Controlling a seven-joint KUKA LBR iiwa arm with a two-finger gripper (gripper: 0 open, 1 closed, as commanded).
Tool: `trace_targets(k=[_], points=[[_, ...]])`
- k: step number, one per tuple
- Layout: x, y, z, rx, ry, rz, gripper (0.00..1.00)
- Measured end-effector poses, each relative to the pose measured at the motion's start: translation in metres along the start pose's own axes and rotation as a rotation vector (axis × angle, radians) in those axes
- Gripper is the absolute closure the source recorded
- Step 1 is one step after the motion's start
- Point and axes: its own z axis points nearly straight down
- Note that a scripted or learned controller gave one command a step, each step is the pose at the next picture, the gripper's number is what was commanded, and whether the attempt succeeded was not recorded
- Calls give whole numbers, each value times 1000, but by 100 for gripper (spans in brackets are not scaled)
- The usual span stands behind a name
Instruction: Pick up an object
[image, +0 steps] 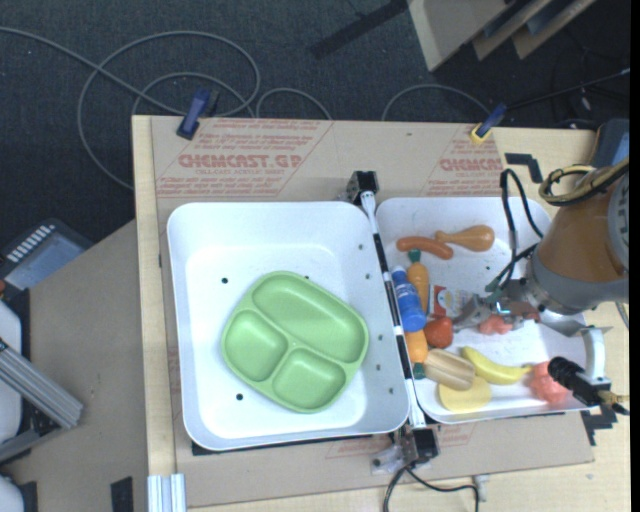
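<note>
Several small toy foods crowd the right white bin (520, 212); I see the gripper (487, 315) low among them beside a red tomato-like piece (439, 332). Whether it grips anything I cannot tell. Risk: crowded neighbours deflect the grasp.

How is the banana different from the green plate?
The banana is yellow; the plate is green. The banana is small and curved; the plate is far bigger, with three compartments. The banana lies crowded among other toys in the right bin; the plate sits alone in the left bin. Both rest flat in white bins.
</note>
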Motion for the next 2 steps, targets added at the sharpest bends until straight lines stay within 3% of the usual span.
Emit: trace_targets(k=[1,2], points=[[-1,1,-11,-3,-2,0,100],[105,-6,-100,1,1,0,100]])
